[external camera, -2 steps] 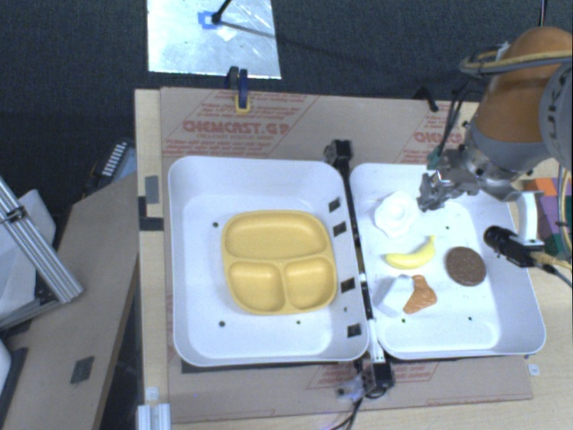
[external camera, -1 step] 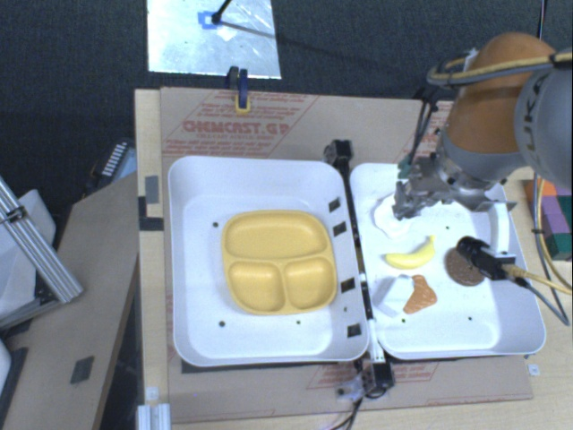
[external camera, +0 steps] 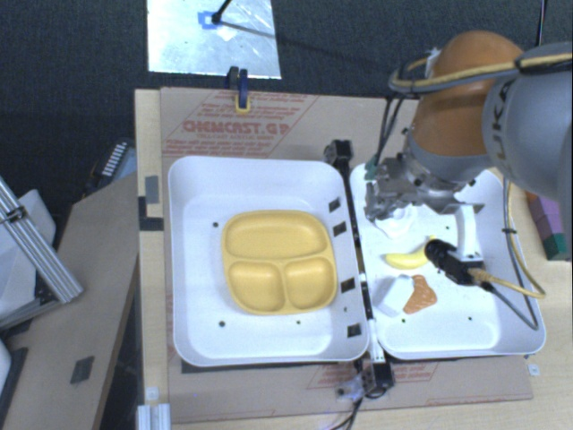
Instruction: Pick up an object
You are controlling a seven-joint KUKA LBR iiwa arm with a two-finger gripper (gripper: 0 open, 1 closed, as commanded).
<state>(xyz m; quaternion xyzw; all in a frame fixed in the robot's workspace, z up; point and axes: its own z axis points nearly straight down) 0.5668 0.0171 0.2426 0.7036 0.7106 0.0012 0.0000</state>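
Three loose candidates on the near side of the gripper (external camera: pixel 387 201), all in the right bin (external camera: pixel 466 330): toy banana (external camera: pixel 405 260), orange piece (external camera: pixel 419 295), white piece (external camera: pixel 391 298).

Toy banana is the closest, just below the gripper in view, lying flat on the bin floor, clear of the other two. Looks like light hollow plastic, probably stiff, smooth and a bit slippery. Best grab is across the narrow middle of the curve, not the tapered ends.

Orange and white pieces sit a little further out from the gripper, touching or nearly touching each other. That makes a messier pick.

A pale lump (external camera: pixel 394 227) sits right under the gripper; too blurred to identify.

Gripper is low over the bin's far-left part. Can't tell whether it's apart or closed, and nothing is visibly held.

Further left of the gripper: left bin (external camera: pixel 197 240) with a yellow divided tray (external camera: pixel 277 261).
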